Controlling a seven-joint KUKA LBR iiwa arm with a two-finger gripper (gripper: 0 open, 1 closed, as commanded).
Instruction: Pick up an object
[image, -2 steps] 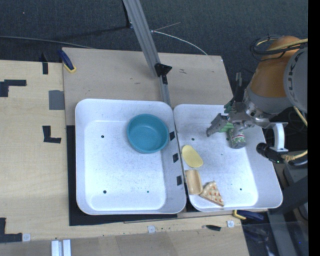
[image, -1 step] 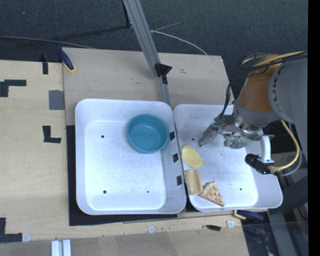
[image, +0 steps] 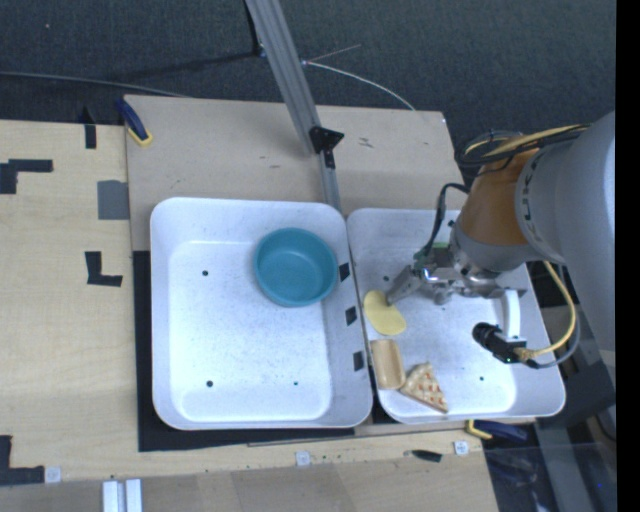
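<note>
Two white bins sit side by side: one blue bowl (image: 295, 265) in the left, three food pieces (image: 385, 313) at seven o'clock in the right. My gripper (image: 405, 287) hovers beside them; finger state unclear.

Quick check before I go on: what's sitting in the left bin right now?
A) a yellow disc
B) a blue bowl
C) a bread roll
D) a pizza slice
B: the blue bowl sits in the left bin, near its upper right, while the food-like pieces lie in the right bin.
</note>
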